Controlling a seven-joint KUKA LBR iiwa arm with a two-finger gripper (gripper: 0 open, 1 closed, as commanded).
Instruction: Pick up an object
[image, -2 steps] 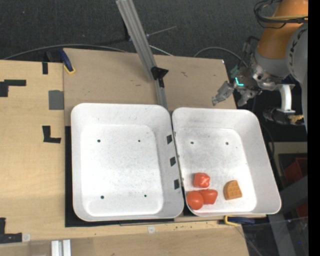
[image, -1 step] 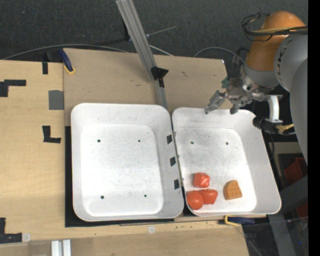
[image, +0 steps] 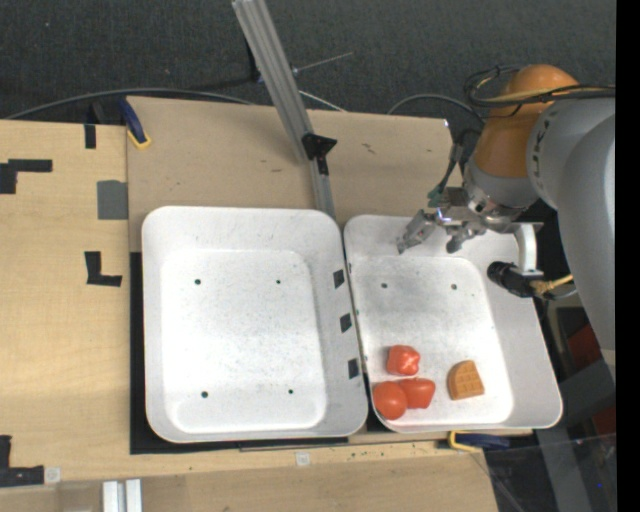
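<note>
Red pieces sit nearest the lens: two touching ones (image: 403, 395) at the front edge of the right bin (image: 520, 330), a third red piece (image: 403, 360) just behind them, and an orange-tan waffle-like block (image: 465, 380) just beside, to the right. All four look like toy food, exact type unclear. They are clustered in the front part of that bin, probably because they were dropped or slid there; nothing holds them in place.

Left bin (image: 165, 320) is white and speckled, with dark dots on its floor. Both bins rest side by side on the wooden surface (image: 220, 150), touching along the middle seam, so a pick from one can be released into the other with a short traverse.

Tool (image: 440, 232) hangs over the back rim of the right bin, well apart from the cluster. Its two fingers are spread wide with nothing between them, which reads as a pre-grasp or parked pose. The orange band (image: 520, 120) and grey arm body come in from the right.

A grey metal post (image: 285, 90) slants across the back of the surface, ending near the bin seam, likely a fixture mount.

Judgement: no grasp yet; the tool would need to travel forward and down to reach any target. The lone waffle block looks the cleaner pick; the touching red pair risks a double grab or a slip.
</note>
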